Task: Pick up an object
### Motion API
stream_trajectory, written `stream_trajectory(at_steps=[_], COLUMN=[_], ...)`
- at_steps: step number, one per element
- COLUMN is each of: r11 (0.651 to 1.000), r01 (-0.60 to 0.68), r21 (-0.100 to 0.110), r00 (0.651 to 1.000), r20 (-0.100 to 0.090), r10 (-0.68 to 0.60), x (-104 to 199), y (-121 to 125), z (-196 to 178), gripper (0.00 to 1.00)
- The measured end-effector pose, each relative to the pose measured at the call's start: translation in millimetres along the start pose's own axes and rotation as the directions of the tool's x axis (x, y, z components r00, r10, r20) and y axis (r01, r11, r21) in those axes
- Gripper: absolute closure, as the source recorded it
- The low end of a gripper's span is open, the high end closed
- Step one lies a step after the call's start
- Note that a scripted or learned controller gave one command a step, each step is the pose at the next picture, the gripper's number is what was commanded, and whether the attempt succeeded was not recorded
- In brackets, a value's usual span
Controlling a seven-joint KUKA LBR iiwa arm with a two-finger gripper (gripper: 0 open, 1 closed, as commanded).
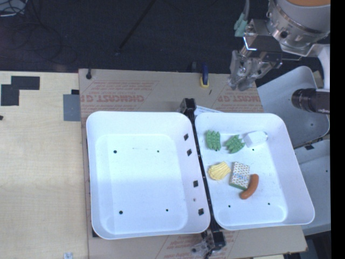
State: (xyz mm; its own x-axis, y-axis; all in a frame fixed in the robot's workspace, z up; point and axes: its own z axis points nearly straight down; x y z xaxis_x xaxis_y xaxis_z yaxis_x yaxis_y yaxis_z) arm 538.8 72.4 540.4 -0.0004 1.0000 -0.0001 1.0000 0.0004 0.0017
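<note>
Overhead, gripper (pixel 243 80): above the desk (pixel 140 90) behind the right bin (pixel 291 161); clenched or released, cannot tell.
Right bin: green pieces (pixel 213 140), yellow piece (pixel 219 171), sausage (pixel 249 186).

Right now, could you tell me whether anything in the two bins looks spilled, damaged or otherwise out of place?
Nothing stands out. The green pieces, white piece, yellow piece, patterned block and sausage all lie loose inside the right bin. The gripper hangs above the bench beyond the bins.

Grey robot arm (pixel 294 23), orange band at the wrist.
Metal claw (pixel 242 82), with a teal fitting beside it.
</note>
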Motion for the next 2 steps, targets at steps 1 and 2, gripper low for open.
stream_trajectory(at_steps=[1,2], r11=[1.0,1.0], r01=[-0.001,-0.001], r21=[0.004,0.003], r00=[1.0,1.0], r20=[0.002,0.002], r10=[0.001,0.001], x=[-6.6,-7.2], y=[32.2,71.5], z=[3.7,3.6], gripper=[1.0,1.0])
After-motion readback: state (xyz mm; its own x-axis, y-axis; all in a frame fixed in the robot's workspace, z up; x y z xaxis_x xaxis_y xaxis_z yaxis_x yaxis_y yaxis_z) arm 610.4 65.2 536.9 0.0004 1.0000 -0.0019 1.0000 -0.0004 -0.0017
